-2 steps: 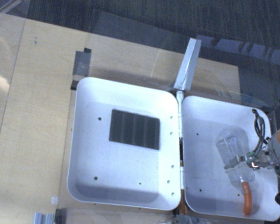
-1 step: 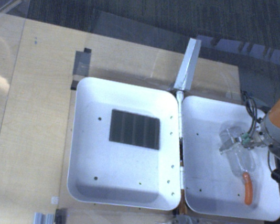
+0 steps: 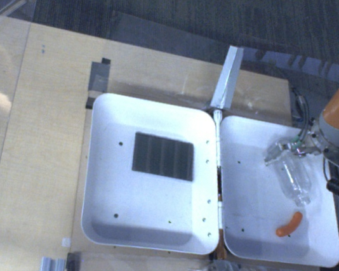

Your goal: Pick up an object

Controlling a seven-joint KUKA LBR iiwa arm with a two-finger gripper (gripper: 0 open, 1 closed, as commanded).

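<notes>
The left bin (image 3: pixel 99 152) has a dark ribbed panel (image 3: pixel 163 156) at its middle. In the right bin (image 3: pixel 241 169), the gripper (image 3: pixel 282 152) hangs over a clear plastic bottle (image 3: pixel 295 178); its state I cannot tell. Beyond the bottle, near the bin's front right corner, an orange sausage-shaped object (image 3: pixel 290 224) lies slantwise, its long axis from lower left to upper right.

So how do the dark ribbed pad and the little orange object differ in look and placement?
The dark ribbed pad is a flat, grey-black rectangle lying near the middle of the left bin; the orange object is small, slim and slightly curved, lying at a slant toward the near side of the right bin. The pad is far larger. Both rest on white bin floors, apart from the gripper.
</notes>
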